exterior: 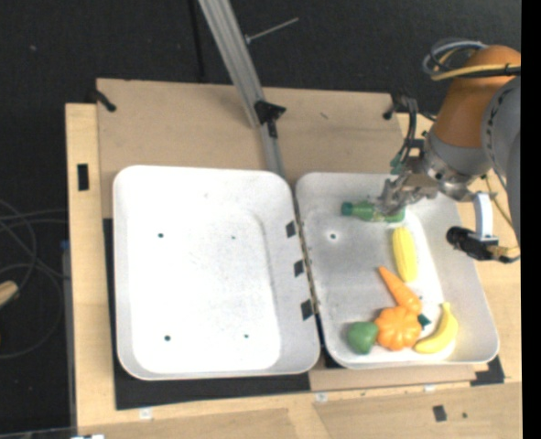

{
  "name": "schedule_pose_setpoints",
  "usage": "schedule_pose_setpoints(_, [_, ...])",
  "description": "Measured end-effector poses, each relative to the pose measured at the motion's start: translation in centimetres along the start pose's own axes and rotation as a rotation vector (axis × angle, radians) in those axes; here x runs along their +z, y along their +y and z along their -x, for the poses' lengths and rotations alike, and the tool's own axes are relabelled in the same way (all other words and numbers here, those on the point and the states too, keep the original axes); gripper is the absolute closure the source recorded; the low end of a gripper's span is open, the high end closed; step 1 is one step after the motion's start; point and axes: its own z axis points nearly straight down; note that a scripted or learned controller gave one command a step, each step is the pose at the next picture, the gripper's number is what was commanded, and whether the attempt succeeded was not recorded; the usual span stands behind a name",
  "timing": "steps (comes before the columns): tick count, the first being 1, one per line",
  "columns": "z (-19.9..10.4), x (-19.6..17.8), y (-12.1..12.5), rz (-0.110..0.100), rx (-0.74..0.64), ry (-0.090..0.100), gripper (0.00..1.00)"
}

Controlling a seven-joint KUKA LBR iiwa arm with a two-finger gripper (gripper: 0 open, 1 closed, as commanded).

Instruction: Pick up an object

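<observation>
My gripper (pixel 391 204) hangs low over the back of the right bin (pixel 343 268), coming in from the right. Its tip sits right at the right end of a small green object (pixel 356 210) that lies on the bin floor; whether it touches or grips it is not visible. Nearer the front of the same bin lie a yellow corn cob (pixel 404 252), an orange carrot (pixel 398 287), an orange pumpkin-like toy (pixel 396 329), a green pepper-like toy (pixel 362 337) and a yellow banana (pixel 439 332).
The left bin (pixel 133 245) stands beside the right one, joined by black clips (pixel 299 268). A slanted metal pole (pixel 238 53) rises behind the bins. A black fitting (pixel 471 240) juts out at the right bin's far edge.
</observation>
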Motion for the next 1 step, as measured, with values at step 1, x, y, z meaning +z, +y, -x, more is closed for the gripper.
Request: schedule_pose_setpoints(1, [0.88, -5.87, -0.17, 0.003, 0.0, 0.0, 1.0])
